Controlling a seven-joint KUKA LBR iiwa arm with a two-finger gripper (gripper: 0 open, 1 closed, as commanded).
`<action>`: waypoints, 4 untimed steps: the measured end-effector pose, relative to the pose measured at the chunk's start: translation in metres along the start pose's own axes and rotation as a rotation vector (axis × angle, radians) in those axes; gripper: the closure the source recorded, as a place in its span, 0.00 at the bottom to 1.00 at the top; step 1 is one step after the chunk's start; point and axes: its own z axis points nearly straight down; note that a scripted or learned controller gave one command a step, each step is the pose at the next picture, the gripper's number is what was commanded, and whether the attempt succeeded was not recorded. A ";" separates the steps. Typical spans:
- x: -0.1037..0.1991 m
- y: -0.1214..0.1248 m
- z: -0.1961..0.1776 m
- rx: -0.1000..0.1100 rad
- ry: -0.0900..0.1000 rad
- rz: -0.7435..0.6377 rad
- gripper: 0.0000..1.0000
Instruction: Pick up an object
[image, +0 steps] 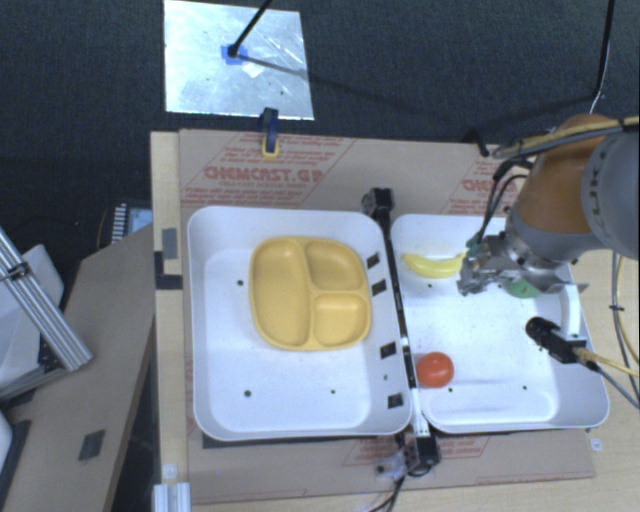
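Observation:
A yellow banana (432, 264) lies at the back left of the right bin (500, 400). My gripper (478, 278) hangs low over that bin, just to the right of the banana's right end. A green object (521, 289) peeks out from under the wrist, mostly hidden by it. Near the bin's front left corner rests a red-orange ball (434, 369), well apart from the gripper.
The left bin (215, 400) holds a yellow divided plate (308, 293) at its middle. A black divider rail (392, 300) runs between the two bins. The grey and orange arm (575, 190) reaches in from the right above the right bin's back edge.

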 end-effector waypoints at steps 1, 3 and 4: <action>-0.006 0.007 -0.047 0.000 0.000 0.001 1.00; 0.057 0.002 -0.107 0.004 0.002 -0.006 1.00; 0.108 0.000 -0.107 0.006 0.002 -0.005 1.00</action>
